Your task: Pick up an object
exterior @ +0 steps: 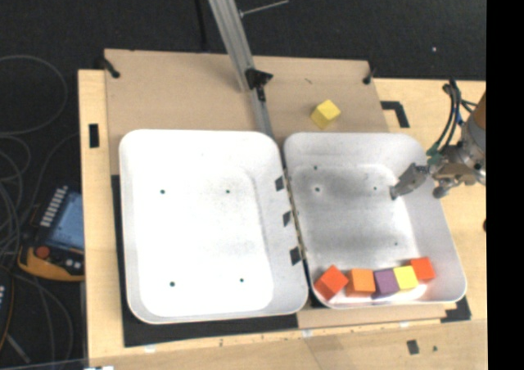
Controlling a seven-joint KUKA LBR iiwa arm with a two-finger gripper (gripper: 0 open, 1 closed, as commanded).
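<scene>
Several small cubes lie in a row along the front wall of the right bin [344, 155]: a red-orange cube [332, 281], an orange cube [361, 281], a purple cube [385, 282], a yellow cube [406, 277] and another red-orange cube [422, 269]. My gripper [424, 186] hangs over the right side of this bin, well behind the row. Its two dark fingers are spread apart and open, with nothing between them. A separate yellow cube [325, 113] rests on the bench behind the right bin, outside both bins.
The left bin [139, 196] sits beside the right one, joined by dark clips along the shared edge. A slanted metal rail [229, 20] rises from the bench's back. Cables and a handheld pendant [57, 233] lie off the bench to the left.
</scene>
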